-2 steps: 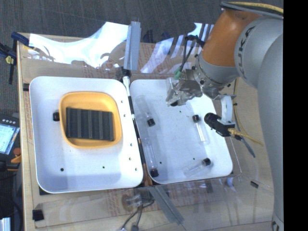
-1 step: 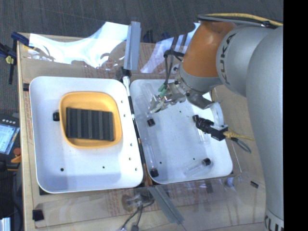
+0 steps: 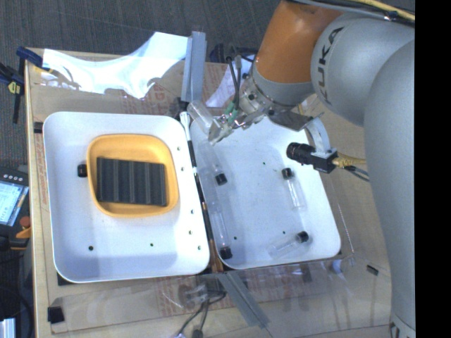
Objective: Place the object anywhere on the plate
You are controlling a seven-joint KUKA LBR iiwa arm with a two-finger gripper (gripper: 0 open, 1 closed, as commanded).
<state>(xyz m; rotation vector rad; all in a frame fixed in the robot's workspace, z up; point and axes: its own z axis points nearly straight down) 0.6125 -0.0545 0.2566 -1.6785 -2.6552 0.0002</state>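
Note:
A yellow plate (image 3: 131, 151) lies in the left white bin (image 3: 70, 248). On the plate rests a dark grey ribbed rectangular block (image 3: 132, 182), covering most of its middle. A small black piece (image 3: 82, 170) sits in the bin just off the plate's left rim. My gripper (image 3: 215, 127) hangs over the far left corner of the right white bin (image 3: 261, 143), well to the right of the plate and apart from the block. Nothing shows in its grasp.
Several clear tubes with black caps lie in the right bin, one along its left wall (image 3: 219, 225), one at the right (image 3: 294, 191), one near the front (image 3: 287, 243). A black cylinder (image 3: 310, 155) juts from the arm. White plastic sheeting (image 3: 134, 65) lies behind the left bin.

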